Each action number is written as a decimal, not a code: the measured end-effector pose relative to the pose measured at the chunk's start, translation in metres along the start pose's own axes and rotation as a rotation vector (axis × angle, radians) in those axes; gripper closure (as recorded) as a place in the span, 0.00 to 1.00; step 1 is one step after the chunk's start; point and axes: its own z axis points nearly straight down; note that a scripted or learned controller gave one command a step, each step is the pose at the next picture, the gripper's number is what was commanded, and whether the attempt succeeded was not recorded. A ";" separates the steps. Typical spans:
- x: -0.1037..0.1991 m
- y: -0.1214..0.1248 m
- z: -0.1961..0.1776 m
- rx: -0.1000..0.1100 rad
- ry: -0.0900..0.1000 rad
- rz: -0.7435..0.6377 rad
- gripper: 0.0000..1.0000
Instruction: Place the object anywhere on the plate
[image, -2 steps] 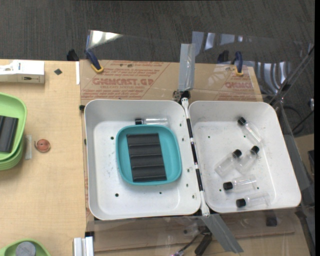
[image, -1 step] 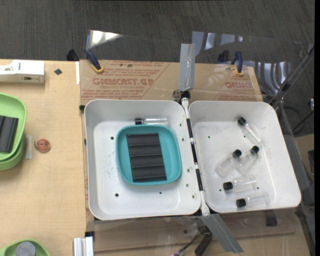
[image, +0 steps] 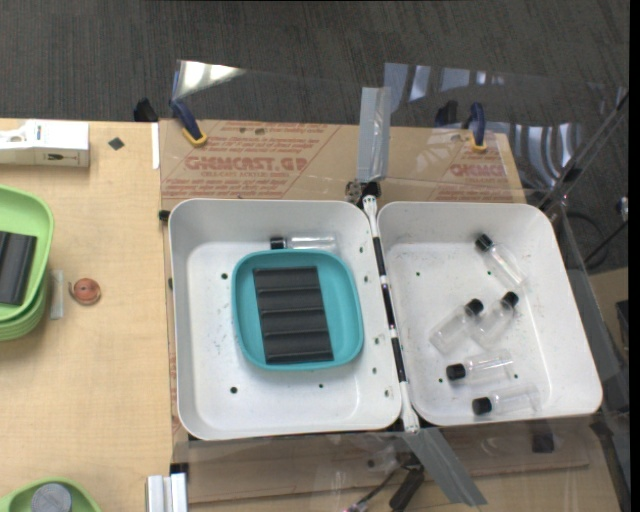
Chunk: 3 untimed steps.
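Observation:
A teal plate (image: 245, 300) lies in the middle of the left white bin (image: 200, 400), and a black ridged insert (image: 292, 313) covers most of its surface. Just behind the plate, a clear vial with a black cap (image: 302, 242) lies on its side on the bin floor. The right white bin (image: 565, 300) holds several more clear, black-capped vials. One of them (image: 497, 257) is near the back, two (image: 455, 322) (image: 497, 312) are in the middle, and others (image: 478, 370) lie towards the front.
A green tray (image: 20, 265) sits at the left edge of the wooden bench, with a small reddish disc (image: 86, 291) beside it. A white box (image: 45, 145) lies at the back left. Cardboard (image: 260, 160) with clamps stands behind the bins.

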 end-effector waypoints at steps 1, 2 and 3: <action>0.000 0.000 0.000 0.000 0.000 0.000 0.00; 0.000 0.000 0.000 0.000 0.000 0.000 0.00; 0.000 0.000 0.000 0.000 0.000 0.000 0.00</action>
